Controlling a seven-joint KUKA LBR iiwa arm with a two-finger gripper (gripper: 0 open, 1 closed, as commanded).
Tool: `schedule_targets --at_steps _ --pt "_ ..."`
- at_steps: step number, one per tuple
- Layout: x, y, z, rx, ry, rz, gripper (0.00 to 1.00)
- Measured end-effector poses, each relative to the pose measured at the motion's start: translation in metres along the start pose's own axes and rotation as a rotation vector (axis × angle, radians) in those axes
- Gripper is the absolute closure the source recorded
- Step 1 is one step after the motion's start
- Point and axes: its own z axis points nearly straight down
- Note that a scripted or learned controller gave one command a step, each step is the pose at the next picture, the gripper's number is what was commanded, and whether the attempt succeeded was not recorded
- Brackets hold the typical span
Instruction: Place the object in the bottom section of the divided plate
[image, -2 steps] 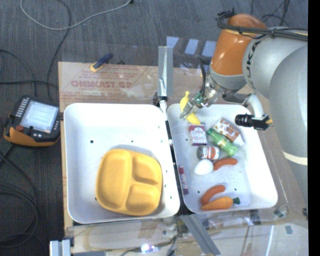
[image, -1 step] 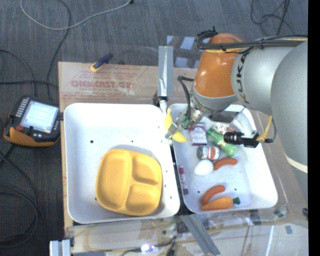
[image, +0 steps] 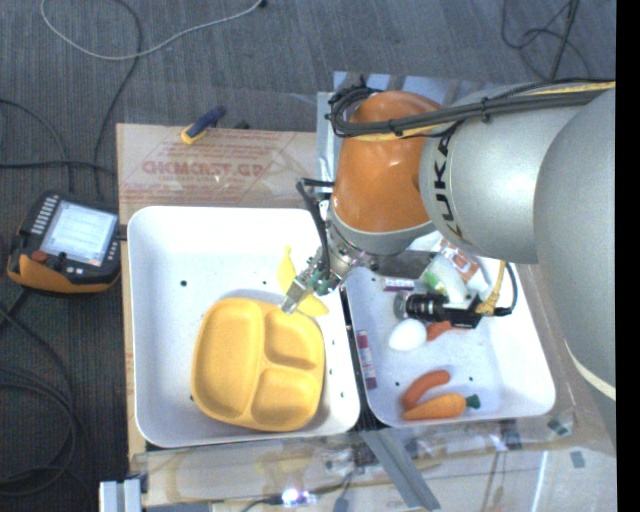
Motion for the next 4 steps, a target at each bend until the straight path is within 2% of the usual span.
schedule_targets --at_steps 1,2,3,4 --pt "0.089 0.013 -0.024 0.001 -0.001 -0.111 1.00" --pt "0.071 0.027 -0.039 0.001 -0.004 -0.235 1.00" --pt "0.071 0.028 -0.039 0.001 -0.003 -0.235 0.00" --pt "0.071 0.028 -0.039 0.001 -0.003 -0.235 0.00"
